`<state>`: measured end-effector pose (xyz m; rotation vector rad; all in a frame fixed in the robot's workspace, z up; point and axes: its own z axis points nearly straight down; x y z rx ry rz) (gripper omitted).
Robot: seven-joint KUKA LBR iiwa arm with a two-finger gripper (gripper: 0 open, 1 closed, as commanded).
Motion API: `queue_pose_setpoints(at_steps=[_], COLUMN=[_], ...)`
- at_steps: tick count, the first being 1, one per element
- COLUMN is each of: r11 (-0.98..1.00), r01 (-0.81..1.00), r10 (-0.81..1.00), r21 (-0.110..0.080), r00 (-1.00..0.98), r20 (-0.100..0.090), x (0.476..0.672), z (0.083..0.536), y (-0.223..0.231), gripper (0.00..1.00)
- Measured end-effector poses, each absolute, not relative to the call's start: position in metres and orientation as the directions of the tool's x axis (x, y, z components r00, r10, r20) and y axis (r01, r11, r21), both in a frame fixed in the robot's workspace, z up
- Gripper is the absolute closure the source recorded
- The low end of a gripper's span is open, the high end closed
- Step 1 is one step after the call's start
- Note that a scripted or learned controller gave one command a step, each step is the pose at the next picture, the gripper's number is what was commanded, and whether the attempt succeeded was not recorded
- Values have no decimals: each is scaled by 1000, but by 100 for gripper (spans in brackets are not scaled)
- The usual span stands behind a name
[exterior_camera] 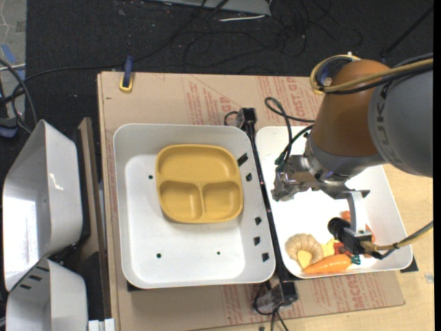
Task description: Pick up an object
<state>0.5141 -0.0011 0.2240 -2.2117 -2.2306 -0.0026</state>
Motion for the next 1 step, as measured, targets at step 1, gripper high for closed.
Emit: queue_pose_setpoints(at_steps=[1], r11=[9], r01=[1000], r10=[1000], r21=[2], r00=[-9], r20=[2], x=[533], z=[236], y=[53], gripper=[100])
